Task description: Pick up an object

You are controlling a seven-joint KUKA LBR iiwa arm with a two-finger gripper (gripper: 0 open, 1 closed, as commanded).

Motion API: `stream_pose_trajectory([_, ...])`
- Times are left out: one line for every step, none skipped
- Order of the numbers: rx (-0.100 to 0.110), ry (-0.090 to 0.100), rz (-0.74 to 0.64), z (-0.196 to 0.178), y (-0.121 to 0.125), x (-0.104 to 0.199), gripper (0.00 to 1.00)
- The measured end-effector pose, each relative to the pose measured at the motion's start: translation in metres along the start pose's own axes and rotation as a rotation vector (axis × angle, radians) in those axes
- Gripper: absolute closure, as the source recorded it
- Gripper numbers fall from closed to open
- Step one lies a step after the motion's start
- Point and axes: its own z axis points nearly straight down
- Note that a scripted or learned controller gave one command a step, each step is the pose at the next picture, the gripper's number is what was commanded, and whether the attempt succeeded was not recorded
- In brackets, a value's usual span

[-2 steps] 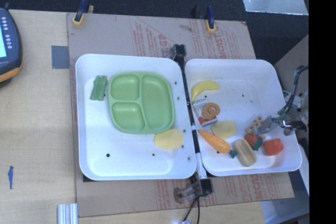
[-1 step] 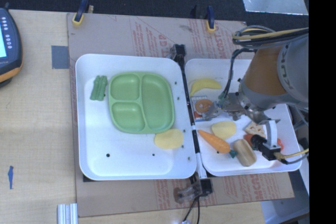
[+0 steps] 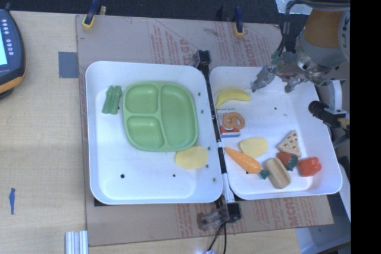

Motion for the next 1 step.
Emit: stream_pose_trajectory([0.028, 0.007, 0.006, 0.1068, -0.0868, -0.0156, 0.0])
